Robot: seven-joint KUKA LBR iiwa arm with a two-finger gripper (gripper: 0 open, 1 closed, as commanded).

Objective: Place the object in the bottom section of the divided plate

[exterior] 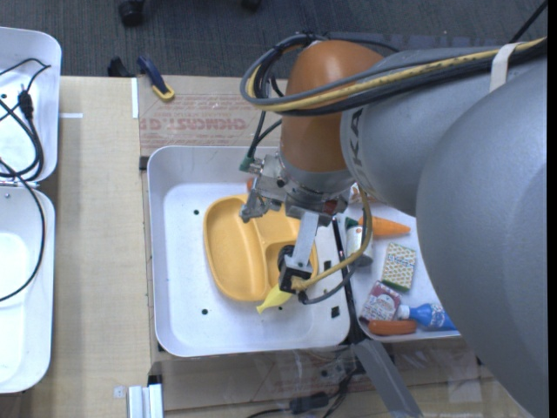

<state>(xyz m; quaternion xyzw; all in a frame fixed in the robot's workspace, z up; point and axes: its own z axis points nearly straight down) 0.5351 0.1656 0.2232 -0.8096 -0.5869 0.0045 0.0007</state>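
- Grey arm (470, 198) fills the right of the view, reaching in over both bins, with its orange band (326, 103) above the wrist and yellow and black cables running along its top.
- Below the orange band the gripper (300, 212) hangs over the right part of the divided plate (228, 255). The wrist hides its tip, so I cannot tell how far it is open or whether it has hold of anything.
- The divided plate, yellow-orange, lies in the middle bin (174, 268), toward that bin's right half. Its large left compartment is in plain sight, and its right side is covered by the gripper.
- A small yellow pointed piece (271, 300) lies at the plate's lower right rim, on or just off the edge. I cannot tell which, nor whether it touches the plate.
- In the right-hand bin (422, 290), mostly under the arm, lies an orange carrot-shaped thing (389, 227).
- Below it are a checkered green-and-cream packet (399, 266) and a red-and-white packet (380, 303).
- A blue-and-white tube (431, 318) and a red-orange thing (392, 326) lie close together at the bin's lower edge.
- Behind the middle bin lies a cardboard sheet (200, 116) with red lettering.
- A blue-and-yellow tool (155, 78) lies at the sheet's far left corner.
- At the view's left edge stand white trays (17, 320) with black cable (26, 146) looped over them.
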